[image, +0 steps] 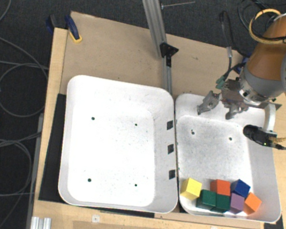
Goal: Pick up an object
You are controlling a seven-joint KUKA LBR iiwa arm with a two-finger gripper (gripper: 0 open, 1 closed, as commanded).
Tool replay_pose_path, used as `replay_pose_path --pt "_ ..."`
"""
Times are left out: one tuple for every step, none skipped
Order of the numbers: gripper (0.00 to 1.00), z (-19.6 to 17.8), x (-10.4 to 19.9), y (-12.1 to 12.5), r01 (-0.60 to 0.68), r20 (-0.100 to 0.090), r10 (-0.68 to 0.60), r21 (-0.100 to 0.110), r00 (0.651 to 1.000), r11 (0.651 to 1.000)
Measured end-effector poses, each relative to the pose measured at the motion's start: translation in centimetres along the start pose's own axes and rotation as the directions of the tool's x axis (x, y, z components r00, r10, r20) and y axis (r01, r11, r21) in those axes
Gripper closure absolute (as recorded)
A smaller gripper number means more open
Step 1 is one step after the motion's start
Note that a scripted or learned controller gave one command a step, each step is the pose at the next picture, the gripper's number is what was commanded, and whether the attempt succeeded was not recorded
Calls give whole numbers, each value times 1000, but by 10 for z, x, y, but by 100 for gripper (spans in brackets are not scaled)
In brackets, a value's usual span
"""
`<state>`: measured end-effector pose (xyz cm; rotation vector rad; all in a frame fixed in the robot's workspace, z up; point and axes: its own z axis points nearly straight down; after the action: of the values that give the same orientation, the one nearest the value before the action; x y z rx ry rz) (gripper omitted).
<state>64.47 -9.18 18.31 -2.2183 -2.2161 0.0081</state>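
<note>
Several small coloured blocks lie clustered at the near edge of the right bin: a yellow block, a green block, a red-orange block, a blue block, a purple block and an orange block. My gripper hangs above the far end of the same bin, well away from the blocks. Its two fingers are spread apart and open, with nothing between them.
The left bin sits beside the right one. A slanted metal pole rises from between the bins' far ends. Cables lie on the dark floor at left, and a blue-and-yellow clamp grips the bench's far left corner.
</note>
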Motion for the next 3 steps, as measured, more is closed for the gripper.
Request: replay_pose_path --pt "0 43 2 2 1 0 -1 -2 1000 1000" --pt "0 86 3 2 1 0 -1 -2 1000 1000" --pt "100 71 3 4 1 0 -1 -10 1000 1000"
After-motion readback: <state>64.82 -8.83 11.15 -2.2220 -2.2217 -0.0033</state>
